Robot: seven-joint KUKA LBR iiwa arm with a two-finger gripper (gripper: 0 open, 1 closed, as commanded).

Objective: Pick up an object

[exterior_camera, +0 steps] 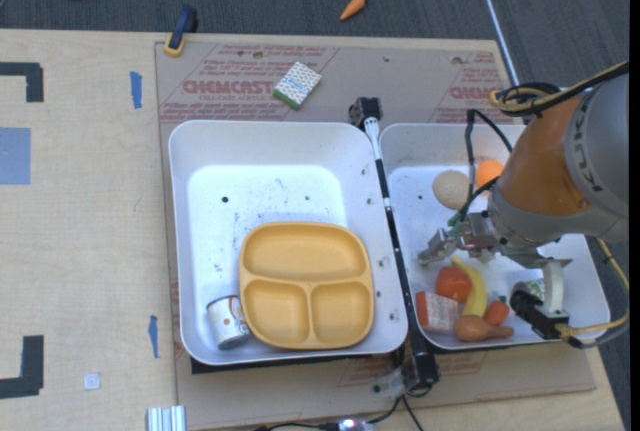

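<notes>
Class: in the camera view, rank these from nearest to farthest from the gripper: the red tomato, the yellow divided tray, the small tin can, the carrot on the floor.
Measured from the gripper:
1. Red tomato, just below it in the right bin.
2. Yellow divided tray, left bin.
3. Small tin can, left bin's near-left corner.
4. Carrot, on the floor beyond the bench.

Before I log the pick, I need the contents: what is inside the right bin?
In the right bin: a beige egg, an orange ball, a tomato, a banana and a carrot. The arm covers whatever lies beneath it.
</notes>
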